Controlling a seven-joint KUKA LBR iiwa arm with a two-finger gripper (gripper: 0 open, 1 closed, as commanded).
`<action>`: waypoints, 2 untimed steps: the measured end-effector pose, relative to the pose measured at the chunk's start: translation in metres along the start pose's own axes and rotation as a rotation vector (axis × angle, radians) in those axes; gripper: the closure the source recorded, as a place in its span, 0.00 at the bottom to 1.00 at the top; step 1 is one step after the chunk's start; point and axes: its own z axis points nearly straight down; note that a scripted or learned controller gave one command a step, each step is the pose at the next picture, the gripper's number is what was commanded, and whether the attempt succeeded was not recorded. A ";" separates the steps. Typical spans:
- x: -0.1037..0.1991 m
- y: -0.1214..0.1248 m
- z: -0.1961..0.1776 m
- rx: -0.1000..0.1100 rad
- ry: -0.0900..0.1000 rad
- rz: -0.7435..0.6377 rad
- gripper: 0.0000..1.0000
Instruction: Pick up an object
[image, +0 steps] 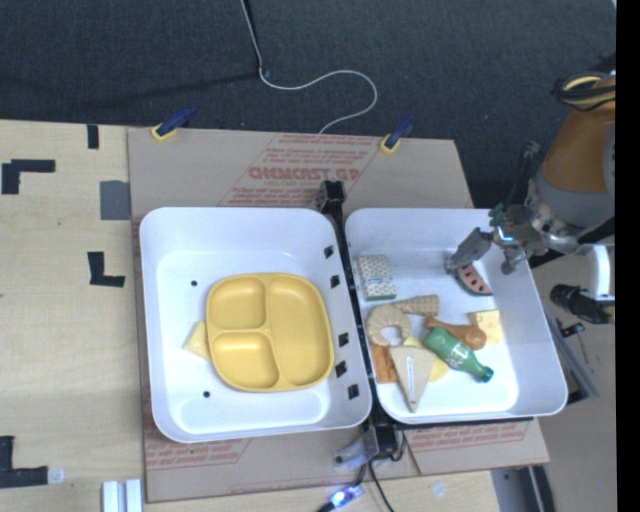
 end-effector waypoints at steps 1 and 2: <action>0.000 0.003 -0.008 -0.013 -0.003 -0.003 0.00; -0.002 0.003 0.036 -0.009 -0.003 -0.004 0.00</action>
